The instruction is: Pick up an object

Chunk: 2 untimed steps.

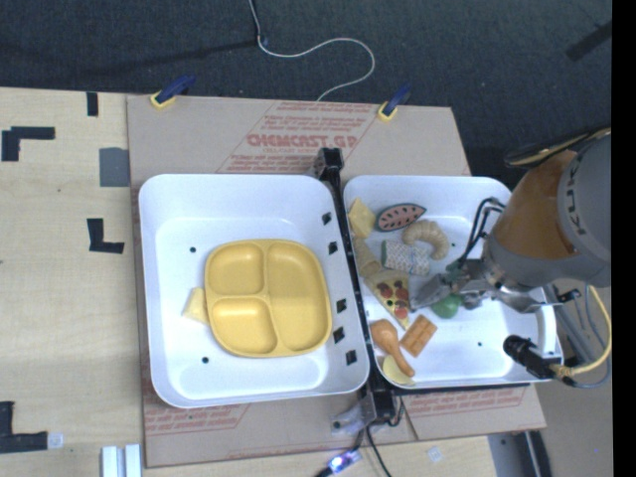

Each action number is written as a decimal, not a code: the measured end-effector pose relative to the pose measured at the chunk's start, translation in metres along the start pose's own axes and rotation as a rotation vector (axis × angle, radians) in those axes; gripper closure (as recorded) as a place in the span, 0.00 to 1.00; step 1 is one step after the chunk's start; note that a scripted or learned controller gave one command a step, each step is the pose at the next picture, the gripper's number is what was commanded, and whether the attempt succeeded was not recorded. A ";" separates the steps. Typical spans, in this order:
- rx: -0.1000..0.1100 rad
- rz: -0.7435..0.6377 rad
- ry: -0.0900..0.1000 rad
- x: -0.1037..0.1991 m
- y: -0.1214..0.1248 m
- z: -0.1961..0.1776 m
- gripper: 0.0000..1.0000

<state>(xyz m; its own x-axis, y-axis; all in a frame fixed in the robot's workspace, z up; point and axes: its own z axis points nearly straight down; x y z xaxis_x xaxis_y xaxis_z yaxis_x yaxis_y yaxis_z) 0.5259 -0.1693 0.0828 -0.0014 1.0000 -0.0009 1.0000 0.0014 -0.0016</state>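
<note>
Right bin holds the pickable clutter, crowded toward its left wall. Items as far as they can be made out: a watermelon slice at the top, a pale curved piece just below it, a grey-white block beneath that, a pizza-like slice, an orange wafer, a carrot-like piece and a pale wedge near the front rim. A small green object lies mid-bin, right of the pizza slice.

Gripper is low in the right bin, reaching in from the right, tip just above and touching or nearly touching the green object. Fingers are dark and blurred against the bin floor — cannot tell whether they are spread or closed, and nothing is visibly clamped between them.

Progress, as a judgement: approach looks done, arm down among the objects; grasp not confirmed, lift not begun. The green object seems the likely target but that is a guess from position alone. All pieces appear to rest on the bin floor.

Left bin holds a yellow divided plate, with a pale yellow slab tucked at its left edge — well apart from the gripper.
</note>
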 end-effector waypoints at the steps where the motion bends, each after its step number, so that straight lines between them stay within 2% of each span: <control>1: -0.001 0.000 0.000 0.000 0.000 -0.012 1.00; 2: -0.003 0.000 0.001 -0.001 0.002 -0.054 1.00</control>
<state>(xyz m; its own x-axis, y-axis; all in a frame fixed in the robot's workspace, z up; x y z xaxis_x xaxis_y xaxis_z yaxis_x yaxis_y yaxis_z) 0.5285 -0.1701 0.1368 -0.0014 1.0000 0.0000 1.0000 0.0014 0.0013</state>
